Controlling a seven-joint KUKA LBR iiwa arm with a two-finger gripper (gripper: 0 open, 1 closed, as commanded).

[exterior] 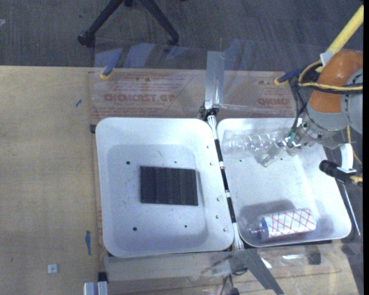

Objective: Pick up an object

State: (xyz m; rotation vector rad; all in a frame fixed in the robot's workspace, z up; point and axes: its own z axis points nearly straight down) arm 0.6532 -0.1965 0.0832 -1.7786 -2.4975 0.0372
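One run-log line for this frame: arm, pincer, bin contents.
arm: over right bin far side | pincer: at clear plastic bottle, hold unclear | right bin near side: red-checked tube | left bin: dark flat pad

Bright even light, soft focus (bins glaring)

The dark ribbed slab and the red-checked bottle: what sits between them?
In the camera view, between the dark ribbed slab and the red-checked bottle lie bare white bin floor and the two bins' adjoining rims.

A pale wooden bench top (40,173) is seen across the left and lower frame. Dark grey carpet (242,23) is seen along the top, where black stand legs (124,17) are planted.
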